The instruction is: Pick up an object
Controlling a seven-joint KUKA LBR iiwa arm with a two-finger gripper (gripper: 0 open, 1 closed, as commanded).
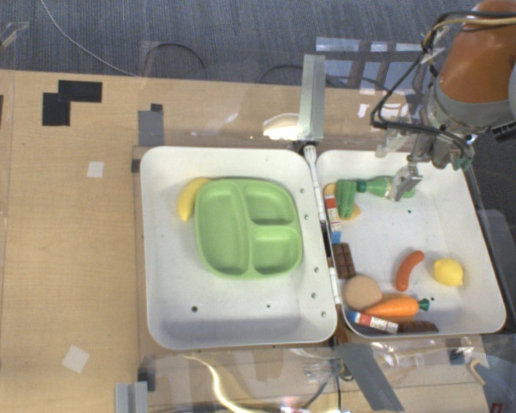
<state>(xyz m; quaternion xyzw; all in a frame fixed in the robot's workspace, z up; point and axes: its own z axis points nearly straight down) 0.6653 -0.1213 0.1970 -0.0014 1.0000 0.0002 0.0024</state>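
My gripper (405,183) hangs low over the back of the right bin (464,231), right at the cap end of a green bottle (354,193) that lies on its side. Further forward in the same bin lie a red sausage (409,269), a yellow lemon (448,272), an orange carrot (397,306) and a brown round potato (361,292). Nothing can be seen held in the gripper.
A chocolate bar (343,261) and a striped tube (331,211) lie along the right bin's left wall, and a red-and-white marker (374,321) lies at its front. The left bin (168,308) holds a green divided plate (248,228) and a banana (189,198).
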